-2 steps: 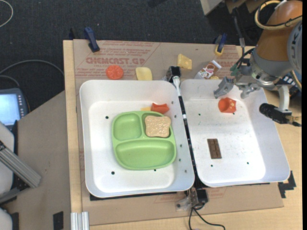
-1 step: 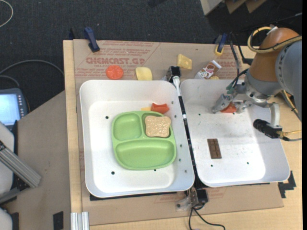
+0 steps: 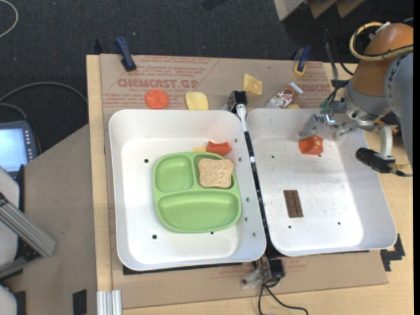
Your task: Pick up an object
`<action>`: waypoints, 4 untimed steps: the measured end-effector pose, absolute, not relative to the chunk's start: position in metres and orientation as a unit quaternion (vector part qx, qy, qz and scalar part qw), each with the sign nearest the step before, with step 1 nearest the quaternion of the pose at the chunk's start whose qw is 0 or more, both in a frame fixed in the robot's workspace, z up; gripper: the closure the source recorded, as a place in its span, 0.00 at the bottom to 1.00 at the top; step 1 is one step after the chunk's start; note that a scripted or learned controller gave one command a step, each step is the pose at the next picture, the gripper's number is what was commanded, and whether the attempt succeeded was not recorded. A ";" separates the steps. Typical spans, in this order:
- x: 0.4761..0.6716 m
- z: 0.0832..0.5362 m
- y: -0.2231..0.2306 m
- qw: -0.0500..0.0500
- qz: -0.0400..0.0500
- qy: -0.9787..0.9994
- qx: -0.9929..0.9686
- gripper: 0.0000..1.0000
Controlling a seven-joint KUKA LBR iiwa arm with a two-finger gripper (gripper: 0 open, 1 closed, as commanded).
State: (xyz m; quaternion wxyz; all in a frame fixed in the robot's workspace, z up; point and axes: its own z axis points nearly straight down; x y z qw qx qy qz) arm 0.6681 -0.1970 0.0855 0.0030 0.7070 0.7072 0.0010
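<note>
A small red block (image 3: 311, 145) lies in the right bin (image 3: 367, 228), near its back edge. My gripper (image 3: 316, 134) hangs directly over the block, its tip touching or just above the block's top. A flat brown bar (image 3: 293, 203) lies in the middle of the same bin, well clear of the gripper. In the left bin (image 3: 131, 235) rests a green divided plate (image 3: 190, 209) with a slice of toast (image 3: 216, 172) in its upper right compartment. A red-orange piece (image 3: 219, 147) lies just behind the plate.
On the cardboard behind the bins lie an orange disc (image 3: 157, 98), a pale yellow piece (image 3: 197, 101), a yellow wedge (image 3: 252, 83) and a red-and-white packet (image 3: 283, 98). Blue clamps (image 3: 125, 53) (image 3: 302, 61) grip the board's back edge.
</note>
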 end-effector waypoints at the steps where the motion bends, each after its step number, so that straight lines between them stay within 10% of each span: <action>1: 0.635 0.085 -0.145 -0.002 -0.001 0.708 0.706 0.00; 2: 0.668 0.085 -0.191 0.003 0.001 0.707 0.708 0.00; 3: 0.597 0.103 -0.143 -0.004 -0.001 0.707 0.707 0.00; 4: 0.669 0.085 -0.182 0.004 0.001 0.708 0.707 0.00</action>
